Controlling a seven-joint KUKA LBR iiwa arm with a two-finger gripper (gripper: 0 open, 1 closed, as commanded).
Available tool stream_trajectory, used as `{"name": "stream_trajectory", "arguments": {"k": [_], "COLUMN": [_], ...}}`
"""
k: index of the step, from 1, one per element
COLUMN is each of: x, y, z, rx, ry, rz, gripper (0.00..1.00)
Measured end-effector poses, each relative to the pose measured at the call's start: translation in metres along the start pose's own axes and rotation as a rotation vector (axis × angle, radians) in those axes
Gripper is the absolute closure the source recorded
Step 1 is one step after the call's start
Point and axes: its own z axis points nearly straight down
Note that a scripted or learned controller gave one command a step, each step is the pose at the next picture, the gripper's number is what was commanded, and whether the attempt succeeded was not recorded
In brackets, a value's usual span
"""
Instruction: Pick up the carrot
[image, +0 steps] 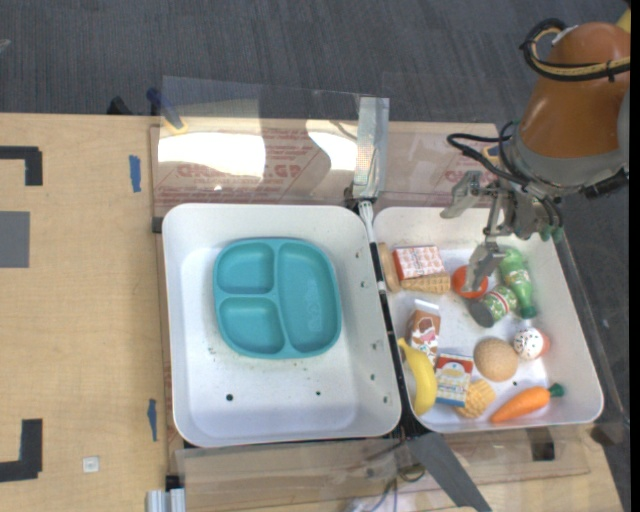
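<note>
Two white bins: left bin (190, 400) with one teal plate (278, 298), three sections. Right bin (580, 330) with one carrot (520, 403) at near edge, near right corner, just right of corn (480, 398); little free room around. One banana (420, 375) left of corn. Gripper (486, 275) far above carrot, over red and green toys; fingers narrow, nothing between.
</note>
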Motion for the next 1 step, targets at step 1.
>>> {"name": "stream_trajectory", "arguments": {"k": [1], "x": [0.0753], "y": [-0.0463], "z": [0.0419], "rx": [0.000], "ry": [0.005], "rz": [-0.113], "gripper": [0.00]}}
